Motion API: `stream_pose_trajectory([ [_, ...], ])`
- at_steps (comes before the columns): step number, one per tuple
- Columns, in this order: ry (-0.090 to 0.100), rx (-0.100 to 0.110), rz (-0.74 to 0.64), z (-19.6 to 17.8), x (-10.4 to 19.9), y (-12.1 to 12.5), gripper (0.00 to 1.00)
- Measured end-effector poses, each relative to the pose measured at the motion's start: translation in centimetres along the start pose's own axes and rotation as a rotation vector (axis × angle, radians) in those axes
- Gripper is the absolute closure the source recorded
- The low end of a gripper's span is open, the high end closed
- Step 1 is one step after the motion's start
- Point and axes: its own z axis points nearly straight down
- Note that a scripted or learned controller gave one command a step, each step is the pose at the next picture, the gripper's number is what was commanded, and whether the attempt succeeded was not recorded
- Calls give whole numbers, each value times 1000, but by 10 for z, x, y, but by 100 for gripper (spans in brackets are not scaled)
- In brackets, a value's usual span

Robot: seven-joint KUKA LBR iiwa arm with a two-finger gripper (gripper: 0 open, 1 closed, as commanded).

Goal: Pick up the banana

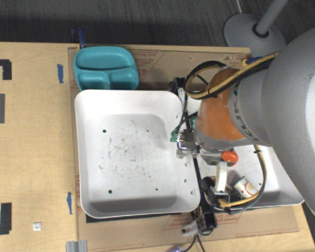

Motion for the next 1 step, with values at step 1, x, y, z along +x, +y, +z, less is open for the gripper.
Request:
stream_pose_trajectory([
  [1,0,0,-53,1,1,-1,100],
])
